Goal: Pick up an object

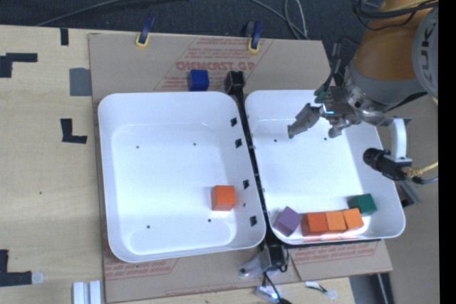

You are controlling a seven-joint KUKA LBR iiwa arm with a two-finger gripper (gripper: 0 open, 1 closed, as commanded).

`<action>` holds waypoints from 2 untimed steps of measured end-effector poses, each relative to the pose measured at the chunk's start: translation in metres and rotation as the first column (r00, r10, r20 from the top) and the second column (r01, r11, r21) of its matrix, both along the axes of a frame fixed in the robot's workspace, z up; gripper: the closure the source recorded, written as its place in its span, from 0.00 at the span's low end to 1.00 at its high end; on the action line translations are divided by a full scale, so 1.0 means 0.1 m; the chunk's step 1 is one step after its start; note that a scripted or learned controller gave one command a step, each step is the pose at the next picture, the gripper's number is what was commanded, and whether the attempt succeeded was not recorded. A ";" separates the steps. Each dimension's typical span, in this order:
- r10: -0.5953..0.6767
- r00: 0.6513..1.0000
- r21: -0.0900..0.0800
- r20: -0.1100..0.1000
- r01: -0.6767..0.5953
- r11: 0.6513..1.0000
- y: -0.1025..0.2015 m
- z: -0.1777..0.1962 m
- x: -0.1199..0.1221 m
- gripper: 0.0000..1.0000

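My gripper [318, 126] hangs over the back part of the right bin [299, 160], fingers spread open with nothing between them. Along that bin's front wall lies a row of blocks: a purple block [287, 221], two orange blocks [314, 223] [334, 222], a lighter orange block [353, 218] and a green block [363, 203] behind it. All of them sit well forward of the gripper. In the left bin [142, 153] an orange cube [224, 197] rests near the front right.
A blue block [199, 79] lies on the cardboard behind the left bin. Black clips [235, 82] hold the seam between the bins. Cables run across the dark floor at the back. A black fitting [385, 163] on the arm overhangs the right bin's right wall.
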State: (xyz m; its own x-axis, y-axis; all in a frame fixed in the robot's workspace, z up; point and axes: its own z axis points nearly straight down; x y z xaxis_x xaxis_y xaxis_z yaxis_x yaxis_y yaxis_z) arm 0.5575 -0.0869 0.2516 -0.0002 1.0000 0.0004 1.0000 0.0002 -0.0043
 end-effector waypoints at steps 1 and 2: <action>0.000 1.000 0.000 0.004 0.000 1.000 0.00 0.02 0.01 0.00; 0.000 1.000 0.000 0.000 0.000 1.000 -0.05 -0.43 -0.04 0.00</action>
